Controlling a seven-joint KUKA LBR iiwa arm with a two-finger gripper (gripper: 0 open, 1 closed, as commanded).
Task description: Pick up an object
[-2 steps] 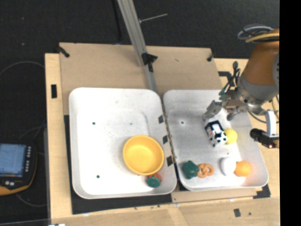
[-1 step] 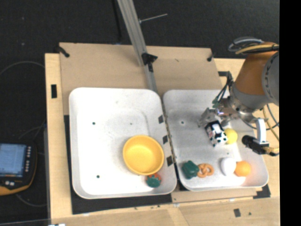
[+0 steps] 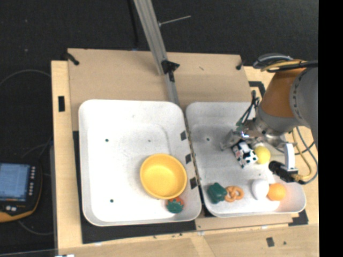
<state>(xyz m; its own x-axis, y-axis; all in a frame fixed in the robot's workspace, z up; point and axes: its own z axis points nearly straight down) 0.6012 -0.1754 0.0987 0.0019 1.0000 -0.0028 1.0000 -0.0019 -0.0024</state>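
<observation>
1. Reaching in from the right, the grey arm (image 3: pixel 289 98) with its orange band hangs over the right bin (image 3: pixel 214 122).
2. The gripper (image 3: pixel 242 142) sits low in the middle of that bin. I cannot tell if it is open or closed.
3. A little black and white spotted toy (image 3: pixel 245 156) lies just under the gripper, close enough that they seem to touch. I cannot see it being held.
4. The toy looks a bit longer one way. Its long side seems to run from the upper left down to the lower right, but it is too small to be sure.
5. A yellow ball (image 3: pixel 262 154) sits right beside the toy, on its right.
6. Along the near side of the right bin lie a green lump (image 3: pixel 216 193), an orange pretzel shape (image 3: pixel 233 193), a white ball (image 3: pixel 259 189) and an orange ball (image 3: pixel 276 191).
7. In the left bin (image 3: pixel 107 122) a yellow bowl (image 3: pixel 163 175) stands right way up. A small green and red thing (image 3: pixel 174 205) lies just below it.
8. A handheld screen (image 3: pixel 16 189) glows blue at the far left, off the bench. Anything on it is too small to read.
</observation>
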